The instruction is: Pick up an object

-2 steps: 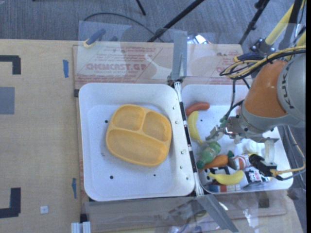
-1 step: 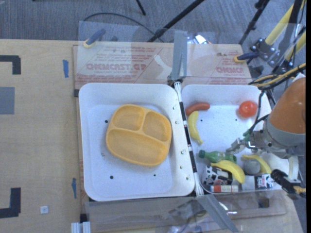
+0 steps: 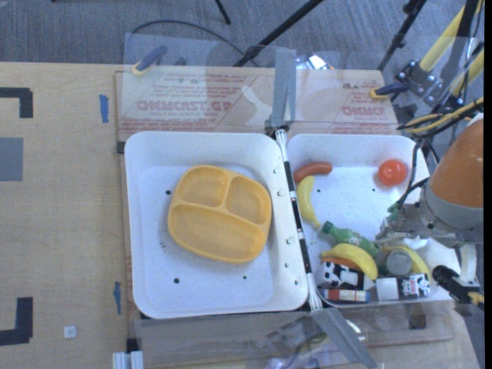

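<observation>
The arm is reaching in from three o'clock over the right bin (image 3: 346, 146), its gripper (image 3: 400, 235) hanging low near the bin's right wall; whether it is apart or together cannot be told. Just beneath it, at about six o'clock, a grey round object (image 3: 399, 262) is lying beside a yellow banana (image 3: 352, 257). A green bottle (image 3: 347, 236) is lying at the gripper's nine o'clock. A tomato (image 3: 392, 172) is sitting at twelve o'clock of the gripper, well apart. A second banana (image 3: 306, 199) and a red sausage (image 3: 311, 169) are lying toward ten o'clock. In the left bin (image 3: 146, 206) a yellow divided plate (image 3: 221, 214) is resting.
</observation>
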Action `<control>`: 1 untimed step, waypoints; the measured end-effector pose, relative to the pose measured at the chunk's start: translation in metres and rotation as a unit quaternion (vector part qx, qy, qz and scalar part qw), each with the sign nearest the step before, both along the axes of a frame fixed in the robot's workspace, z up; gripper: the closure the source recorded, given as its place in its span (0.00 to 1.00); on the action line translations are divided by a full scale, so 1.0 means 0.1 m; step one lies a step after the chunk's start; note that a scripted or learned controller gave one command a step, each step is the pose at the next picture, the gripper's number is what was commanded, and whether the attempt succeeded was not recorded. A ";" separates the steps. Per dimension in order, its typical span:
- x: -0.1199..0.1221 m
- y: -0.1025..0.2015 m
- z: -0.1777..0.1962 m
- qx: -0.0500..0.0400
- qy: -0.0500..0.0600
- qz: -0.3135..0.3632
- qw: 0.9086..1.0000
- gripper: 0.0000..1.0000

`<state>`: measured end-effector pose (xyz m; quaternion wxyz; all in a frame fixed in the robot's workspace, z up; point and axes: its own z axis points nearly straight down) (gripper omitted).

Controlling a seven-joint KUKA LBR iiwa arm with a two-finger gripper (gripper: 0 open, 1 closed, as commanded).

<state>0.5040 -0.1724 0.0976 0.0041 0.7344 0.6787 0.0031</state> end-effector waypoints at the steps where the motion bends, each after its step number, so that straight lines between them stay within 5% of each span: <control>1: 0.02 0.11 -0.01 0.007 0.003 0.008 1.000 0.00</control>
